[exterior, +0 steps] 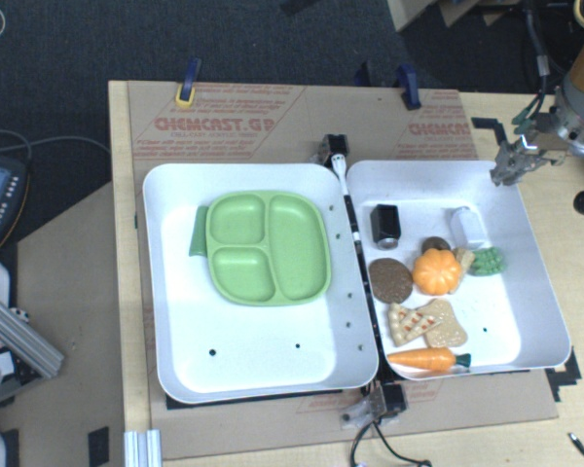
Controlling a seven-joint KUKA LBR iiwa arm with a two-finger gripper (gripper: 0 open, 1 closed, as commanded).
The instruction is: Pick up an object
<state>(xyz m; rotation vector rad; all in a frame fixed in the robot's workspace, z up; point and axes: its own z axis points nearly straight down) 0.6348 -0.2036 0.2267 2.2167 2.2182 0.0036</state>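
The right bin (526, 261) holds several toy foods: a black cup (385, 224), a white cylinder (467, 226), an orange pumpkin (437, 271), a green broccoli piece (486, 261), a brown round patty (390, 279), a pizza slice (411, 320), a toast piece (445, 327) and a carrot (426, 360). My gripper (511, 166) hangs above the bin's far right corner, apart from all of these. Nothing shows between its fingers.
The left bin (175, 339) holds a green divided plate (268, 247). Blue and yellow clamps (187, 83) hold the cardboard sheet at the bench's back edge. A tablet lies off the bench at far left.
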